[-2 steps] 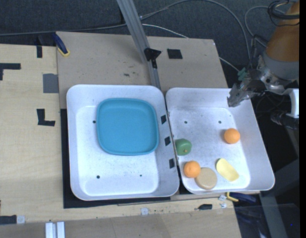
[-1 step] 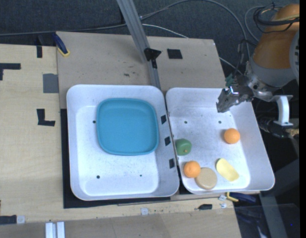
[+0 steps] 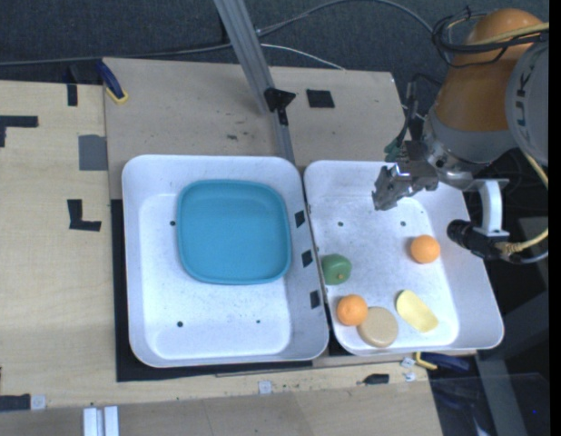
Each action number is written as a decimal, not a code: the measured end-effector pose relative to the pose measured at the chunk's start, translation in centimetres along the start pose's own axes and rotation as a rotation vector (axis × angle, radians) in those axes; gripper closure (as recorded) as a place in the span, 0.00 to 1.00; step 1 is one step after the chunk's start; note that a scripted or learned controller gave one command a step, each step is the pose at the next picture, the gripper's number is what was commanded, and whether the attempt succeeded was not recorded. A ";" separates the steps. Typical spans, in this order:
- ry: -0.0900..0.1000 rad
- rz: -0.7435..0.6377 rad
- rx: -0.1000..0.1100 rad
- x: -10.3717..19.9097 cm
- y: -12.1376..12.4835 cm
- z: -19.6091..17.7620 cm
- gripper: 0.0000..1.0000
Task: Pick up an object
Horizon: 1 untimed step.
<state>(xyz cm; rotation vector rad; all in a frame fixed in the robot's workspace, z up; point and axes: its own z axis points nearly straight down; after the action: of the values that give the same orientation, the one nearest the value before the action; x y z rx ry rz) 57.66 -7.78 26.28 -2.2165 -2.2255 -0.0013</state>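
Objects in the right bin (image 3: 462, 271): 2 orange balls (image 3: 425, 249), a green piece (image 3: 335, 268); gripper (image 3: 389, 192) above, grip state unreadable.

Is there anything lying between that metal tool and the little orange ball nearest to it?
No. In the camera view, the tool hangs over the right bin, and only bare speckled white floor separates it from the orange ball.

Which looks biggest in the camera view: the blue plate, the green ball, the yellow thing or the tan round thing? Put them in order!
1. blue plate, biggest by far
2. tan round thing and yellow thing, which look about alike, so no ranking
3. green ball, smallest
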 end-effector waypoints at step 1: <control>0.000 0.000 0.000 5.6 -2.1 0.2 1.00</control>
<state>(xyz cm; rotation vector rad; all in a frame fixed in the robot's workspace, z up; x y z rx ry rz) 55.55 -2.16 26.12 -2.2159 -2.2257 -0.0008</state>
